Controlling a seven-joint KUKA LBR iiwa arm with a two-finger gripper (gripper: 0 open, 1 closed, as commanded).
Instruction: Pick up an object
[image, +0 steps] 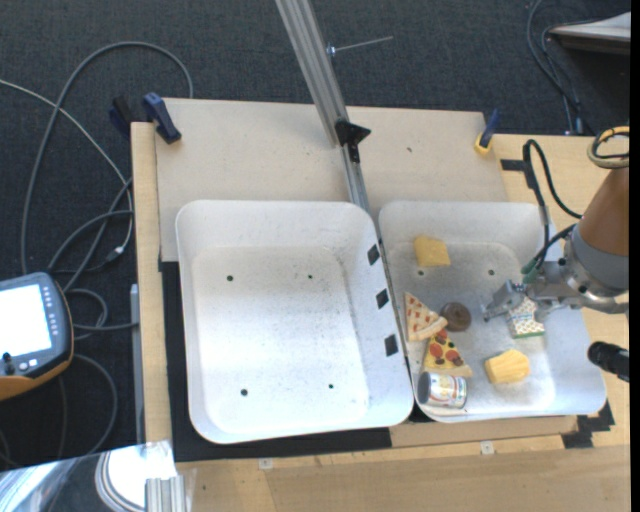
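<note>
My gripper (512, 301) is low in the right bin (560, 400), on the arm that comes in from the right edge. A small white and green patterned packet (527, 323) lies just below and to the right of the gripper's tip, touching or nearly touching it. I cannot tell whether the packet is held. A yellow cheese wedge (507, 367) lies in front of the gripper. Left of it are a brown disc (456, 317), two pizza slices (422, 318) (445, 353) and a small tin can (443, 390). A yellow block (432, 251) sits toward the bin's back.
The left bin (275, 320) stands beside the right one, with a raised wall between them. A metal pole (325, 85) slants down to the bins' back edge. Cables (540, 185) run behind the arm at the right.
</note>
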